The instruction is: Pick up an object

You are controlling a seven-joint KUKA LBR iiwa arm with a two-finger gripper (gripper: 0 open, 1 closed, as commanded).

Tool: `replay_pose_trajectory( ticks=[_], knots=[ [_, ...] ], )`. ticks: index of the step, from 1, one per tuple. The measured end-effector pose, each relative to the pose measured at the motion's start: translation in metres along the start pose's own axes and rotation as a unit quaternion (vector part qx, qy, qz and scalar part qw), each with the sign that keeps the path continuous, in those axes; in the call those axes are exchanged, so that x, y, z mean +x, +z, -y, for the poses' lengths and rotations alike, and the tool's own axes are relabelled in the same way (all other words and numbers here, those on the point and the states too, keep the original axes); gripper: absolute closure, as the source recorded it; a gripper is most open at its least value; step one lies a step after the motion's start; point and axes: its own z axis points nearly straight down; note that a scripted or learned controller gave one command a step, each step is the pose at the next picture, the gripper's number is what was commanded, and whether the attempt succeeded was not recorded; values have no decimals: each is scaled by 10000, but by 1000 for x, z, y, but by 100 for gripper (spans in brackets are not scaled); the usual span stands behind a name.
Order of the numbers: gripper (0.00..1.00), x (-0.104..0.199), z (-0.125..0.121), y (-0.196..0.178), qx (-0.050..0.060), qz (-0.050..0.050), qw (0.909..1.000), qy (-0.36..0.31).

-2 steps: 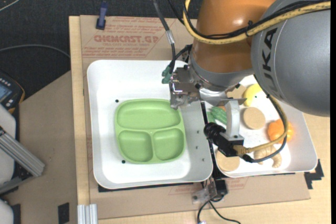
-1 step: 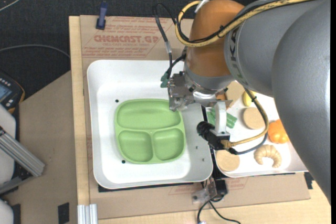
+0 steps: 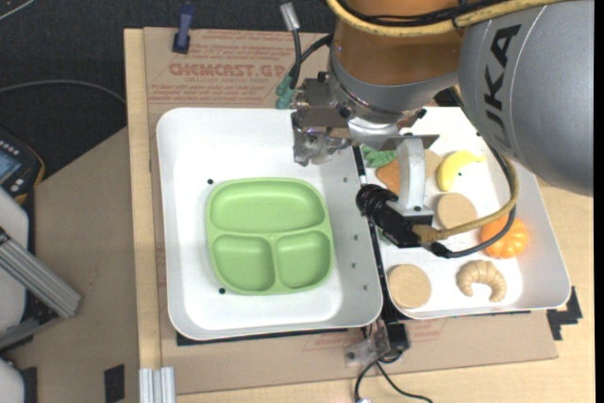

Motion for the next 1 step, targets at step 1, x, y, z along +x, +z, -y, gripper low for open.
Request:
replay_pose_trajectory(
  ticks=[1],
  knots=[
    [100,-39,27,69,135,61,9999,68]
  ],
)
